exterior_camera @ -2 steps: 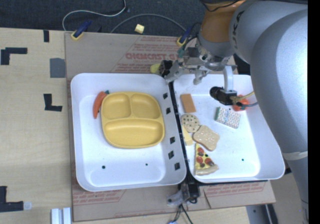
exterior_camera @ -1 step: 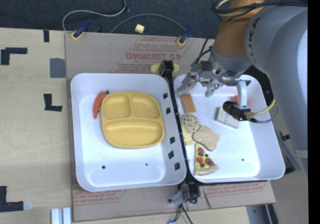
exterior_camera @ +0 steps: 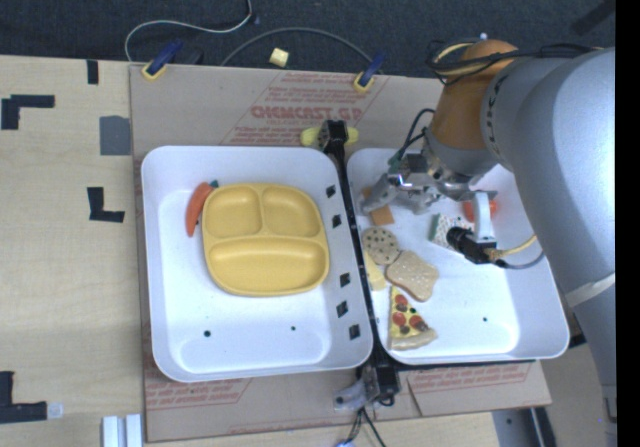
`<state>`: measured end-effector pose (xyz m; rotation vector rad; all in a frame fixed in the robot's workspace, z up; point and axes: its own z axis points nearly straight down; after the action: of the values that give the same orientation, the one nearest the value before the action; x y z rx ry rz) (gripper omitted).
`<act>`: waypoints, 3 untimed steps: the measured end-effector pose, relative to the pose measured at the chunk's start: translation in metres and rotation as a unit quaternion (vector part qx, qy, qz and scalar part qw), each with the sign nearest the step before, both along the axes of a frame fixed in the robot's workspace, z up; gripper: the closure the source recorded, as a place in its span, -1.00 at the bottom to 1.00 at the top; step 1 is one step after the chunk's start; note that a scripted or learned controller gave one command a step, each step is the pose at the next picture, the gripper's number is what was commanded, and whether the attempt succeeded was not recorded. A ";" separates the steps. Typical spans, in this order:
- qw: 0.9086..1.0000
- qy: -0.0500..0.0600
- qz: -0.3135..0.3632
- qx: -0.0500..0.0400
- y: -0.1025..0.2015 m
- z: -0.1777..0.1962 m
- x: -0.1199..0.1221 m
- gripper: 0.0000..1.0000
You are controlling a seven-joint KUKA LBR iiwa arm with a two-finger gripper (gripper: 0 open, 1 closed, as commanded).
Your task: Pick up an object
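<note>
My gripper (exterior_camera: 408, 182) hangs low over the far left part of the right bin (exterior_camera: 520, 320), under the arm's orange band (exterior_camera: 462, 115). A small brown piece (exterior_camera: 377, 201) lies just left of and below it, touching or nearly touching it. Further toward the front lie a round speckled cookie (exterior_camera: 378, 243), a slice of toast (exterior_camera: 413, 275) and a pizza slice (exterior_camera: 408, 321). A small green-and-white item (exterior_camera: 442, 228) sits just right of the cookie. A red-and-white piece (exterior_camera: 488, 207) is partly hidden by the arm.
The left bin (exterior_camera: 170, 335) holds a yellow divided plate (exterior_camera: 266, 238) with an orange carrot (exterior_camera: 197, 207) at its left side. A black divider with clips (exterior_camera: 346, 235) runs between the bins. The grey arm (exterior_camera: 570, 165) covers the right bin's far right corner.
</note>
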<state>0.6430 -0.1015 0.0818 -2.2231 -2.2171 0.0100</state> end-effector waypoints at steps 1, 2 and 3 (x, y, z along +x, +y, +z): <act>1.000 -0.001 0.003 0.000 0.006 0.002 0.020 -1.00; 1.000 -0.002 0.002 0.001 0.001 0.002 0.019 -1.00; 1.000 -0.002 0.002 0.001 0.001 0.003 0.011 -1.00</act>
<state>0.6543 -0.1003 0.0845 -2.2208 -2.2226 0.0039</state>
